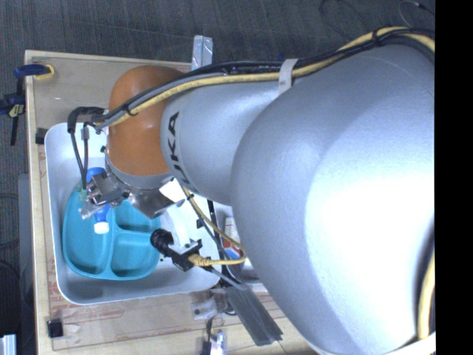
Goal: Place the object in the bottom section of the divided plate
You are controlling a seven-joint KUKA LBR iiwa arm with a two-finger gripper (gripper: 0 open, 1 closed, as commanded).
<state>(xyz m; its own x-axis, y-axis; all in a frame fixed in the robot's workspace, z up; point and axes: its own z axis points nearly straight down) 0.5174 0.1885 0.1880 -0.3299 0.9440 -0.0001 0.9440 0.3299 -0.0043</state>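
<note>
A blue divided plate [118, 254] lies in the left white bin [55, 170]. A raised ridge splits it into sections. My gripper [94, 196] hangs low over the plate's upper left part, under the orange wrist band [140, 135]. A small white object [101, 228] lies just below the gripper, on the plate's left side near the ridge. A blue piece [95, 176] shows beside the gripper's top; I cannot tell what it is. The arm hides the plate's upper right part.
The big grey arm [310, 183] covers the right bin and most of the bench. Black cables [77, 135] loop from the wrist over the bin's upper left. A yellow-tipped connector [185, 257] hangs by the plate's right rim. A blue clamp [29, 71] sits at the bench's far left corner.
</note>
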